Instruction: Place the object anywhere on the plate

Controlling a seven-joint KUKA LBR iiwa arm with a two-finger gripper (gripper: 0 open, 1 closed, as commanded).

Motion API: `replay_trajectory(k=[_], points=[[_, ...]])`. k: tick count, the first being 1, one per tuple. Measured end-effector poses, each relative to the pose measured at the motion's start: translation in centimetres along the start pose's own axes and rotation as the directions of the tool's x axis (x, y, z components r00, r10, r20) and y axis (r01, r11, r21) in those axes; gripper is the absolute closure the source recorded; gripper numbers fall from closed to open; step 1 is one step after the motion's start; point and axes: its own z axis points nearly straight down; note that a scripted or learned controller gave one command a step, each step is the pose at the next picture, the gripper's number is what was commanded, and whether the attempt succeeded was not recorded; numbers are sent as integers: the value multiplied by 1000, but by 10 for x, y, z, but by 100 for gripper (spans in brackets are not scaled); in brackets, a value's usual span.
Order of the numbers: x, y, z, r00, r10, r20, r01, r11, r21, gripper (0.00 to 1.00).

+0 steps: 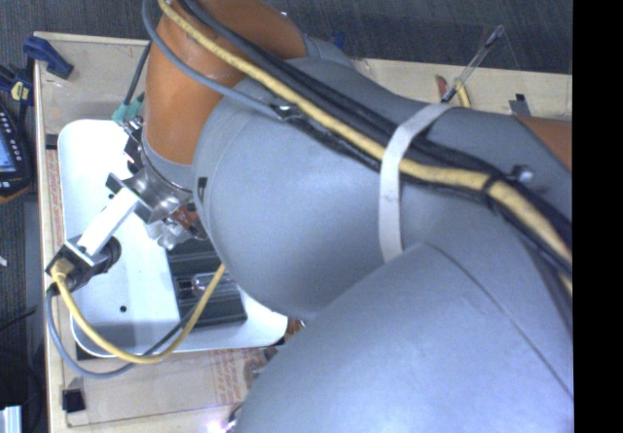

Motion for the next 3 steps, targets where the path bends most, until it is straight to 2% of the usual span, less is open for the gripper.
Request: replay_trajectory(k=[1, 2, 3], points=[[-42, 66, -79, 986, -170, -3, 170, 986, -2, 100], [-28, 38, 49, 985, -170, 3, 170, 985, 1, 100], [-1, 1, 120, 999, -49, 5, 49, 999, 2, 100]])
